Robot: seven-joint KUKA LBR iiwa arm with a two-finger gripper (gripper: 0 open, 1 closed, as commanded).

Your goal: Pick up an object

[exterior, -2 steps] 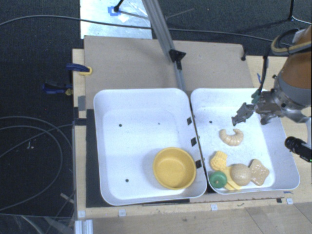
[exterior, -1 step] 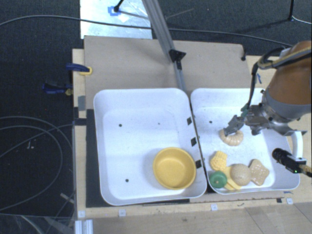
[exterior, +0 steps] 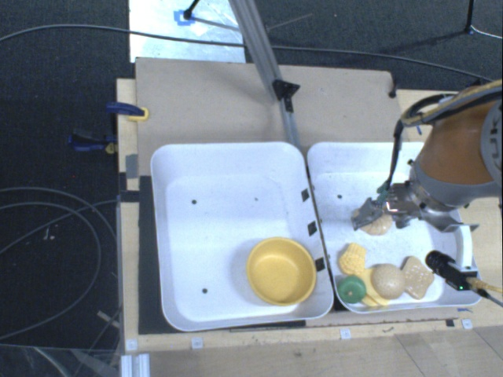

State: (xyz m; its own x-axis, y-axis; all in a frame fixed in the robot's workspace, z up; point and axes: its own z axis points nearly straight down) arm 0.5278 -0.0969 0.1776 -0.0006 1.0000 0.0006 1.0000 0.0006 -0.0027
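Front row, right bin: a green piece, a round tan lump and a biscuit-like piece are lying packed together; a yellow waffle piece is sitting just behind.
Claw: it is hanging low over a pale beige item; open or closed, I cannot tell.
Left bin: it is holding a yellow bowl.
Counter: it is carrying both bins.
Risk: the item, lying low and half-covered, is likely slipping free on lift.
Risk: the wrist is crowding the far wall.
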